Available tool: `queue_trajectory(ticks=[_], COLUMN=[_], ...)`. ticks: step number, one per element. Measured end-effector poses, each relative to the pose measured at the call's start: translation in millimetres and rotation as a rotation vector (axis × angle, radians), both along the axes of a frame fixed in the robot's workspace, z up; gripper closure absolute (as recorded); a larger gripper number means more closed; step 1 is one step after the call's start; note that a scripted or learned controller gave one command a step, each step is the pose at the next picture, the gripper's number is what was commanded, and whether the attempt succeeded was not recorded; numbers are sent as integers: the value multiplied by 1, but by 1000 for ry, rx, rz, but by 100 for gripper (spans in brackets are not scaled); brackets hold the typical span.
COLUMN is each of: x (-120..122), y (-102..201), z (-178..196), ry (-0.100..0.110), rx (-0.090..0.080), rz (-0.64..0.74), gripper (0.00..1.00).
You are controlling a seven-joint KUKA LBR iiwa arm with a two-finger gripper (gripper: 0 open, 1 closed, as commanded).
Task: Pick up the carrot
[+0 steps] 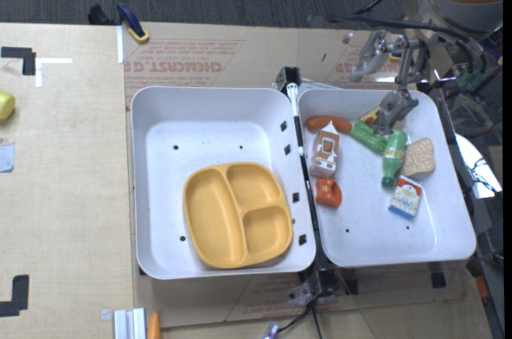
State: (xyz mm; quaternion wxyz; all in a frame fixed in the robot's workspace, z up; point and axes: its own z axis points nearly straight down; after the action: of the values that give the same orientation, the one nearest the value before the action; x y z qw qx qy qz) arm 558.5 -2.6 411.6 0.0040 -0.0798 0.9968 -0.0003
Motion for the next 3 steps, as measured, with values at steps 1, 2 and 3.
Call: queue_trajectory(ticks=[1, 2, 3], x=[-39, -47, -42], y=[45, 110, 109], z=[-131, -304, -296], ry=[5, 2, -15], rx=[0, -1, -1], rz=[155, 274, 271], gripper=[0, 0, 100])
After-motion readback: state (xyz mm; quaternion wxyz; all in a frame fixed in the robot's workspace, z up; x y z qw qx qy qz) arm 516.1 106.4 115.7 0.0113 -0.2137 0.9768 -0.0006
